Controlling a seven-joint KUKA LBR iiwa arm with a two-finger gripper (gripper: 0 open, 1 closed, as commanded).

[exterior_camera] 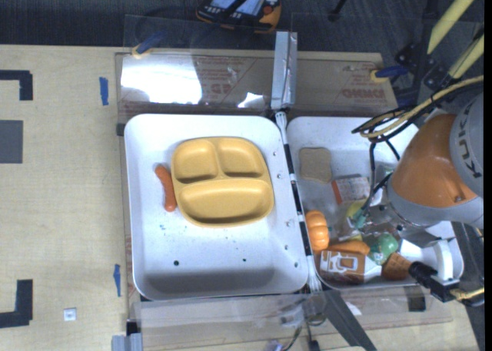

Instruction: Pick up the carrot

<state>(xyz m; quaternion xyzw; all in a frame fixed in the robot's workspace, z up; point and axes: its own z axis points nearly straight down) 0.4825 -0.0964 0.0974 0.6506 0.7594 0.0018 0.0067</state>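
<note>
Camera view leaves me unable to tell my end effector's (367, 223) state; reaching for the carrot (317, 230), I might snag the crowding carton (346, 263) instead.

The arm (438, 165) is running off the right edge, so only its orange band and part of the grey casing are showing. Its bulk is covering the right part of the right bin (338, 130), and the gripper (367, 223) is sitting so deep in the clutter there that whether its fingers are parted or closed is not showing. The pile of items (357, 253) beneath it is overlapping itself; a carton's label is too small to read. The yellow tray (222, 179) is overlapping one side of the carrot (165, 187). The handheld device (238, 4) is lying partly behind the clear panel.
</note>
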